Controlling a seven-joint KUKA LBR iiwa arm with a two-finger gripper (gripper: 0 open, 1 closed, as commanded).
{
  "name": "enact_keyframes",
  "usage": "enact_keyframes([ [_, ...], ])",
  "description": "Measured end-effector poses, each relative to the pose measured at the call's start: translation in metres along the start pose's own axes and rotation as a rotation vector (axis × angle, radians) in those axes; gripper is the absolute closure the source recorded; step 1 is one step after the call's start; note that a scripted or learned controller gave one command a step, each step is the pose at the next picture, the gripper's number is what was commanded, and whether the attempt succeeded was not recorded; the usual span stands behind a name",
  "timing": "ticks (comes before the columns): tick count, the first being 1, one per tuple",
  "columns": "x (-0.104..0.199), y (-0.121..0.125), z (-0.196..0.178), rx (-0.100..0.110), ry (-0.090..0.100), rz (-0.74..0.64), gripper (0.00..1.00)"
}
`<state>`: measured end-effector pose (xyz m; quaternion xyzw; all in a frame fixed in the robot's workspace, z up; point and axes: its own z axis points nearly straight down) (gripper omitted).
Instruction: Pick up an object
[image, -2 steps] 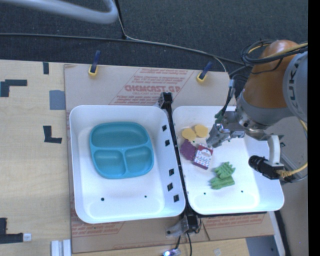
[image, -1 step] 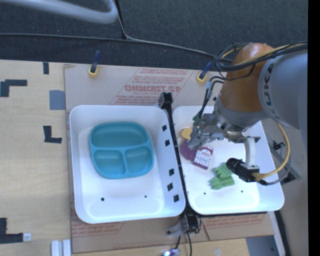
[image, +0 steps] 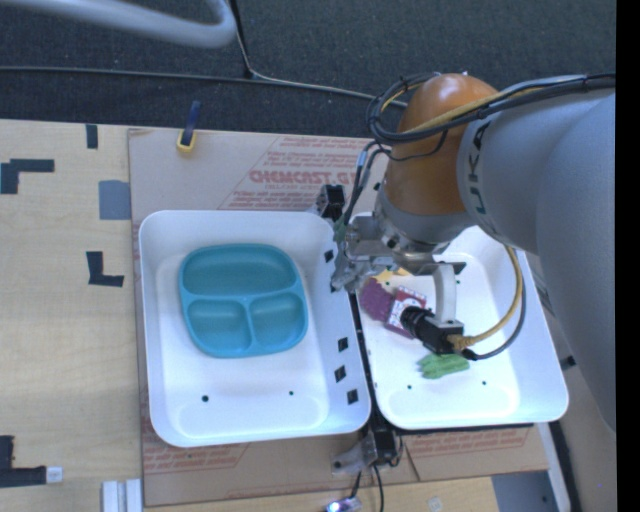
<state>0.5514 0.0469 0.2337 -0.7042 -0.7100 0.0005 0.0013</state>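
The grey arm with its orange band reaches in from the right, and its gripper (image: 372, 268) hangs low over the left part of the right bin (image: 500, 400). A purple packet (image: 384, 300) lies just below the gripper, partly covered by it, and I cannot tell whether they touch. A small green object (image: 443, 366) lies further toward the bin's front, apart from the gripper. A teal divided plate (image: 243, 298) rests in the left bin (image: 240, 415).
The two white bins meet at a ridge (image: 352, 340) right beside the gripper. A yellow and black cable (image: 495, 335) loops from the wrist over the right bin. A yellow-tipped clip (image: 187, 138) lies on the board behind the bins.
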Motion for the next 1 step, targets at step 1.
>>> enact_keyframes([
  [1,0.0456,0.0209,0.0067,0.0,-0.001,0.002,1.0],
])
